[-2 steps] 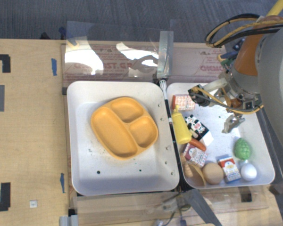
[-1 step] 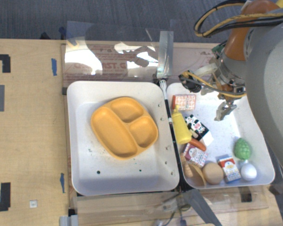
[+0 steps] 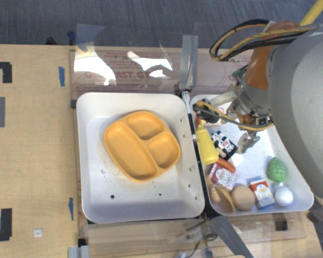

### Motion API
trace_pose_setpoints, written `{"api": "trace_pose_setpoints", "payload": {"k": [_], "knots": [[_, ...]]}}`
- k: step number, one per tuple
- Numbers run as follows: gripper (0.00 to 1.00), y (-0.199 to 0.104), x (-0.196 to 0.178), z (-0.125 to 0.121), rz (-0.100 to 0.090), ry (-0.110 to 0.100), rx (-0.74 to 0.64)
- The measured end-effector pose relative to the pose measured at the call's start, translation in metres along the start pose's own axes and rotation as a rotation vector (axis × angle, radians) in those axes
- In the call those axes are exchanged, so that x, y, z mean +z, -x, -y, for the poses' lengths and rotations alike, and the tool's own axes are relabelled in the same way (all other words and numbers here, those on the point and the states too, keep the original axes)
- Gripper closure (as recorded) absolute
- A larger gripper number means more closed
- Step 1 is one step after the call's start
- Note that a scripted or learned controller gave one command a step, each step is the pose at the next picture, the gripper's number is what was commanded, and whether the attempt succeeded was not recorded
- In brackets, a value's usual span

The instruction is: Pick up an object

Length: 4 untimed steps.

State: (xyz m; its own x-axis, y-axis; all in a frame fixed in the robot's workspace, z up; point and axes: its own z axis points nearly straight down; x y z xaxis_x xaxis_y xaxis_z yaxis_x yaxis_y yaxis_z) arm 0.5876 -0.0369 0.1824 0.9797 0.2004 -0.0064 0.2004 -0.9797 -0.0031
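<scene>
One smooth three-compartment orange plastic plate (image 3: pixel 142 145), white bin (image 3: pixel 91 198).

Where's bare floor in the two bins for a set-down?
Left bin: bare floor all around the orange divided plate, widest along the near edge. Right bin: crowded; the yellow bottle, egg, green fruit and small cartons leave only a patch below the gripper.
</scene>
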Motion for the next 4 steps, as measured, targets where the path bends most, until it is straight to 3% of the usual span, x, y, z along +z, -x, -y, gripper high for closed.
{"api": "trace_pose_setpoints", "payload": {"k": [1,2,3,4], "knots": [[0.0,-0.009,-0.073,-0.042,-0.012,0.004,0.003],[0.0,-0.065,-0.009,0.036,-0.001,0.0,-0.017],[0.0,0.007,-0.014,-0.026,-0.002,0.002,-0.048],[0.0,0.057,0.095,-0.052,-0.011,0.003,0.001]]}}
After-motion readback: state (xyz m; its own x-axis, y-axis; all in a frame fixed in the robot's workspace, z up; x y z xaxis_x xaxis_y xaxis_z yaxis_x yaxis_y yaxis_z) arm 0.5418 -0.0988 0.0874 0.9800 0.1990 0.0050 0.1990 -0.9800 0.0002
